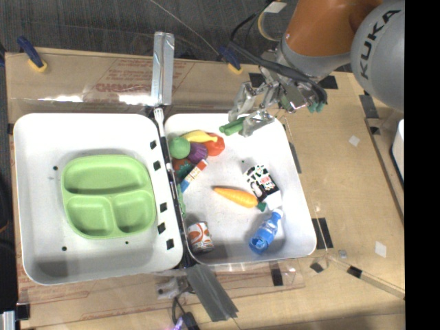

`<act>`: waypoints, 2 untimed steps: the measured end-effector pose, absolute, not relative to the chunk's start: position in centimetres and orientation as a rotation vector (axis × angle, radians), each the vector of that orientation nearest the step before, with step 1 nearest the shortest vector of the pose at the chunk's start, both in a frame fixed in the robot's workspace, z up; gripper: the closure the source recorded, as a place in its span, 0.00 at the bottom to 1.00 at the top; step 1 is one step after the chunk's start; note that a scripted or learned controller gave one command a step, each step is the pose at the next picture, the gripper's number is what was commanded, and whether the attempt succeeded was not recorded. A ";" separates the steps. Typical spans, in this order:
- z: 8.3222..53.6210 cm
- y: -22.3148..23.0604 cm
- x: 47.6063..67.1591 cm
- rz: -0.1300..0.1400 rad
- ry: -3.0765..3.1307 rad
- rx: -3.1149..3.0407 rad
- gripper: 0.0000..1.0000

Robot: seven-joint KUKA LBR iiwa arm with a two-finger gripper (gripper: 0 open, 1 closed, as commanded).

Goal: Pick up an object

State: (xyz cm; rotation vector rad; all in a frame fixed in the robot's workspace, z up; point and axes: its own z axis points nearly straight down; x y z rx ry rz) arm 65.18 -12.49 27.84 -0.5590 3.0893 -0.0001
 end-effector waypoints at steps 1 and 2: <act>15.4 -19.7 64.6 0.008 3.090 -0.619 1.00; 15.3 -20.3 65.9 -0.004 3.039 -0.774 1.00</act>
